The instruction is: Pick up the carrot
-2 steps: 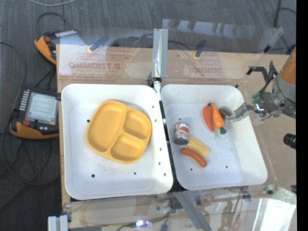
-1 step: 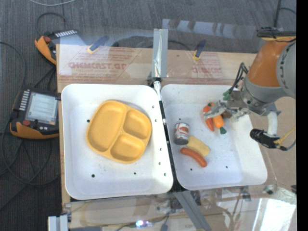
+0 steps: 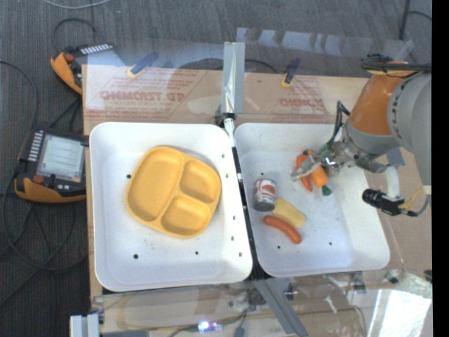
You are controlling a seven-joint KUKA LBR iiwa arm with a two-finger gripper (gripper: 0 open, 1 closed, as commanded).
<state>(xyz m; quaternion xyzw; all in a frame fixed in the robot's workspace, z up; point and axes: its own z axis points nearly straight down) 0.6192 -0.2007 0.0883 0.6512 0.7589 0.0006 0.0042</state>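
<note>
The carrot (image 3: 319,177), orange with a small green end, lies in the right bin (image 3: 365,248) near its upper middle. A second orange piece with a green top (image 3: 302,164) lies just to its left. My gripper (image 3: 321,163) reaches in from the right and is down in the bin, right over these orange pieces and touching or nearly touching the carrot. The grey arm with its orange band (image 3: 375,107) rises behind it at the right edge of the bin.
A small tin can (image 3: 264,194), a pale yellow block (image 3: 290,213) and a red sausage (image 3: 282,229) lie in the right bin, lower left of the carrot. A yellow divided plate (image 3: 175,190) sits in the left bin (image 3: 112,258). A teach pendant (image 3: 52,163) lies off the bench at left.
</note>
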